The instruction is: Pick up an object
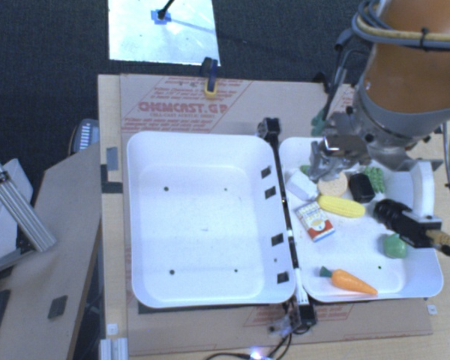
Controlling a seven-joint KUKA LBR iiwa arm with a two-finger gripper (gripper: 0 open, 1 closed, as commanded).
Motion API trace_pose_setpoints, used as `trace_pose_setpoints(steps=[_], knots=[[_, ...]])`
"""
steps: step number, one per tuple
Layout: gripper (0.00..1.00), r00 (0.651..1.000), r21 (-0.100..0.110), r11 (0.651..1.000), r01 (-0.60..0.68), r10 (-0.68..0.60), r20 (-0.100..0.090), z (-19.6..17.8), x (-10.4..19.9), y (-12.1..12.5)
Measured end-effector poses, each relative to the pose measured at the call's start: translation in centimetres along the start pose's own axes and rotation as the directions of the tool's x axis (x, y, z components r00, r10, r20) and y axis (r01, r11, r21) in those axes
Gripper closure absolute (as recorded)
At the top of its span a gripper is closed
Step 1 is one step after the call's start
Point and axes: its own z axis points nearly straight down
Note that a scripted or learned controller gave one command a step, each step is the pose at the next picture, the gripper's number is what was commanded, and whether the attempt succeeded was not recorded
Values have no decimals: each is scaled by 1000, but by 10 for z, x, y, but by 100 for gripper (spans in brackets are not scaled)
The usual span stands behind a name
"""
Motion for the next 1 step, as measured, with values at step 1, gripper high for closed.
trace_pose_setpoints(steps=[1], knots=[[100,1000,-26,1000,6,-7,-5,-128,10,0]])
